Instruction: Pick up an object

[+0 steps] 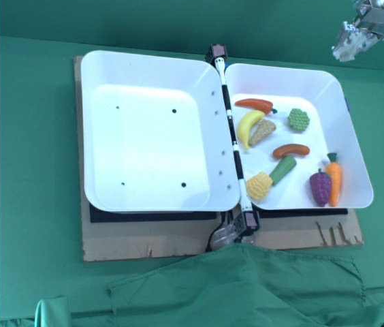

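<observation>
The gripper (350,44) is hanging at two o'clock above the right bin (355,148) (whether its jaws are apart I cannot tell), so descending squarely over the isolated green berry (299,119), lying at one o'clock inside, seems wisest.

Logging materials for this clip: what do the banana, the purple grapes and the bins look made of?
Banana: likely moulded plastic, smooth uniform yellow with a slight sheen. Purple grapes: probably the same toy plastic, bumpy and evenly coloured. Bins: glossy white plastic, thin rounded walls; could be coated metal, hard to tell.
</observation>
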`<action>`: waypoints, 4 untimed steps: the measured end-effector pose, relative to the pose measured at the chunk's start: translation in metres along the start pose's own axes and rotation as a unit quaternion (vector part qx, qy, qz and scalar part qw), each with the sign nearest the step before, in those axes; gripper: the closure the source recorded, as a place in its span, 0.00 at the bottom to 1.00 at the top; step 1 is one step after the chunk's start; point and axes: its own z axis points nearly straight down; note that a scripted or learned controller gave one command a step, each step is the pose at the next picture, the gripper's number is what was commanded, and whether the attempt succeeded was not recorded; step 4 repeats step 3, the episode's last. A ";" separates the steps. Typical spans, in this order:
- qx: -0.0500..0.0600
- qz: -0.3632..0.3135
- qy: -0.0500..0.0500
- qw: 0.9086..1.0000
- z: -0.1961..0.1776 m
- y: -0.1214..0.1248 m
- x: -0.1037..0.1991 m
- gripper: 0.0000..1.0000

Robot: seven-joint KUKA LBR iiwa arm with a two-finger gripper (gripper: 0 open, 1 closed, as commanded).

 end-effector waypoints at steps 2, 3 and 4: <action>-0.001 -0.003 0.000 1.000 -0.068 0.038 0.003 1.00; 0.007 -0.001 0.003 1.000 -0.030 -0.032 0.001 1.00; 0.007 -0.001 0.003 1.000 -0.030 -0.032 0.001 1.00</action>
